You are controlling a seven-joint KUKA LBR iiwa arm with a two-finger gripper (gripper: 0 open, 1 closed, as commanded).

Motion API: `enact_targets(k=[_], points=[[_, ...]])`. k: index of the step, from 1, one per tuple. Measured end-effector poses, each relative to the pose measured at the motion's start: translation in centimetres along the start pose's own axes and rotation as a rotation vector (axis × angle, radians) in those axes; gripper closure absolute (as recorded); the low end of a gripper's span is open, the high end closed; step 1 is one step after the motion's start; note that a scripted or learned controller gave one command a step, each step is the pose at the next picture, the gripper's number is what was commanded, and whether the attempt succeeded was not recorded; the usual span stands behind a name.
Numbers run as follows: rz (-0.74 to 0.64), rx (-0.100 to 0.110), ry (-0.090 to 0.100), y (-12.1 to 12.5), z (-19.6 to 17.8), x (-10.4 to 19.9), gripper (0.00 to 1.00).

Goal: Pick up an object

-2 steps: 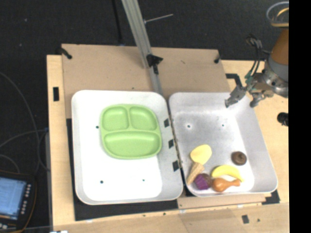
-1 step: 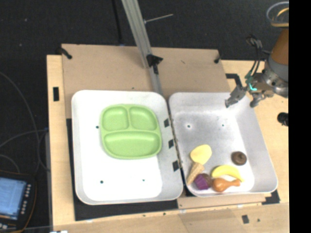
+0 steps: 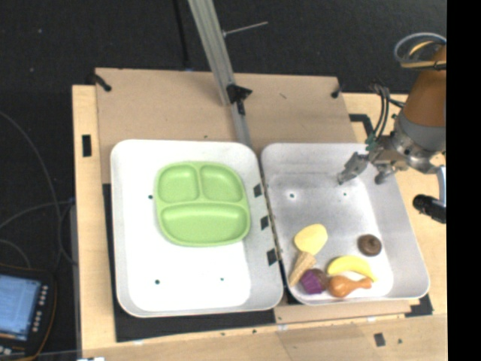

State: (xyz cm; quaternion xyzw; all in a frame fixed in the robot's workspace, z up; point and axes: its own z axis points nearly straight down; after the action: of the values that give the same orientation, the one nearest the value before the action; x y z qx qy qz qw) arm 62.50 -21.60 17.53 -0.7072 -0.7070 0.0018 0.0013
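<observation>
My gripper (image 3: 366,170) hangs over the upper right part of the right bin (image 3: 316,179), its two grey fingers spread apart with nothing between them. Well below it, along the bin's near edge, lie the toy foods: a yellow ice-cream cone (image 3: 307,247), a purple piece (image 3: 313,280), a yellow banana (image 3: 352,266), a brown drumstick (image 3: 347,284) and a small brown donut (image 3: 368,244). None of them touches the gripper.
The left bin (image 3: 135,277) holds a green divided plate (image 3: 201,203) in its upper half. A slanted metal pole (image 3: 218,59) rises behind the bins. A tablet (image 3: 21,307) sits at the lower left off the bench.
</observation>
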Motion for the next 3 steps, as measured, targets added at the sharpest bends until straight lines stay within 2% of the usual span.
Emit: enact_targets(k=[1, 2, 3], points=[[0.000, 0.001, 0.001, -0.7, 6.1, 0.2, 0.00], [0.001, -0.004, -0.001, -0.7, 7.5, 0.1, 0.00], [0.003, -0.008, -0.003, -0.6, 6.2, 0.0, 1.00]])
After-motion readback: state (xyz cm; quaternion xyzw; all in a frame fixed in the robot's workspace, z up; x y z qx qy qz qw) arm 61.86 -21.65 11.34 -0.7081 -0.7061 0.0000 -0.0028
